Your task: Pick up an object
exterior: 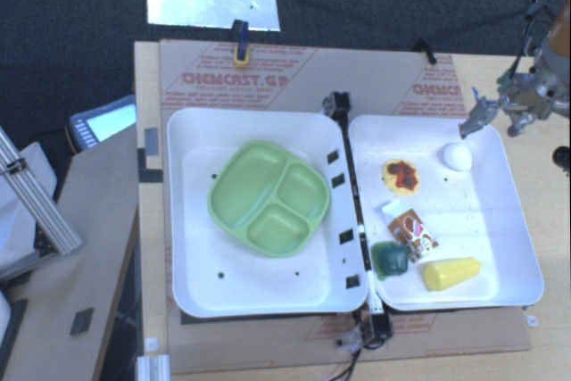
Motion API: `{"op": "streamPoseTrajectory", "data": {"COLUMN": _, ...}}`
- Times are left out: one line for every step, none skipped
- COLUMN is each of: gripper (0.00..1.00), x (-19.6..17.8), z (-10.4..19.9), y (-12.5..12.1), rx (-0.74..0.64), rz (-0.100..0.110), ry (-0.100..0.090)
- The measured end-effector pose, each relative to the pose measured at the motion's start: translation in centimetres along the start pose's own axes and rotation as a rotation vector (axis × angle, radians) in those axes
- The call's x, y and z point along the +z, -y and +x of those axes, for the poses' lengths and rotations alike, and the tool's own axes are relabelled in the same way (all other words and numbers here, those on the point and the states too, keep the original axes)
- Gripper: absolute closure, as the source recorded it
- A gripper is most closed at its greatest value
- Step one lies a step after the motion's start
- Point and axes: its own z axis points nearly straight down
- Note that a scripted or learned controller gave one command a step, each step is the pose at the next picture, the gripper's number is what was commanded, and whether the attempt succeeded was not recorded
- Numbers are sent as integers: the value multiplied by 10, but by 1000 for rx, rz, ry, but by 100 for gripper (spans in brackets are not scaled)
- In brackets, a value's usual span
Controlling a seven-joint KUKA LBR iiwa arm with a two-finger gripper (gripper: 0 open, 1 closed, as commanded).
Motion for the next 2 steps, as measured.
{"op": "streamPoseTrajectory", "data": {"gripper": 0, "x": -8, "z": 1, "y": -2, "rx": -3, "rz": -12, "ry": 3}}
{"op": "streamPoseTrajectory", "data": {"gripper": 0, "x": 44, "z": 11, "y": -4, "rx": -6, "rz": -9, "ry": 2}}
